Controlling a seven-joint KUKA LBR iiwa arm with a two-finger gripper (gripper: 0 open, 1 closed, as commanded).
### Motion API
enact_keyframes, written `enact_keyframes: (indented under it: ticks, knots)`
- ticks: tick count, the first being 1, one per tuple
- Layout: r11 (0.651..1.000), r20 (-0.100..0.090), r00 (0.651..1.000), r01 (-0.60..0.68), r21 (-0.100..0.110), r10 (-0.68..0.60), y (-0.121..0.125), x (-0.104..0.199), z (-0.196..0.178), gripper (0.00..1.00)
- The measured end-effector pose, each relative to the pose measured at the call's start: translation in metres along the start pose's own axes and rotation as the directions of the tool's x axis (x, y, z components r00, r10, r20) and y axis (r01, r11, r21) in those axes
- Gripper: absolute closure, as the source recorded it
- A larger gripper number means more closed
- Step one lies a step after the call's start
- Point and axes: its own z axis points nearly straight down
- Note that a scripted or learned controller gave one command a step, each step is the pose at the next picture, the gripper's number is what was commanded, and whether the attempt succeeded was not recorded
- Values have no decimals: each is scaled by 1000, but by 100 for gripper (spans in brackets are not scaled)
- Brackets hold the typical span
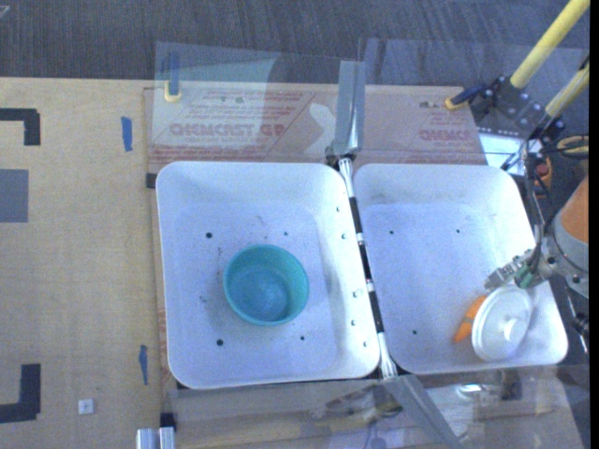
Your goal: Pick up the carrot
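The carrot (465,325) is a small orange piece lying in the right bin (421,251), near its front right corner. It rests against the left edge of a round white bowl (505,325), which may hide part of it. My gripper (518,273) hangs just above the bowl's back rim, a little right of and behind the carrot, with the grey arm and its orange band (573,232) reaching in from the right. Nothing shows in the gripper.
A teal bowl (266,283) sits in the middle of the left bin (187,204). A raised divider (360,260) runs between the bins. Yellow-handled tools (552,36) stand at the back right.
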Motion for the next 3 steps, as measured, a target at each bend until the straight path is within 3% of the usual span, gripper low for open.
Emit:
enact_keyframes:
  ticks: [1, 2, 3]
  knots:
    - [1000, 0, 1000, 0, 0, 0, 0, 0, 0, 0]
    - [988, 5, 988, -153, 10, 153, 15, 54, 21, 0]
    - [988, 15, 988, -154, -6, 154, 20, 50, 9, 100]
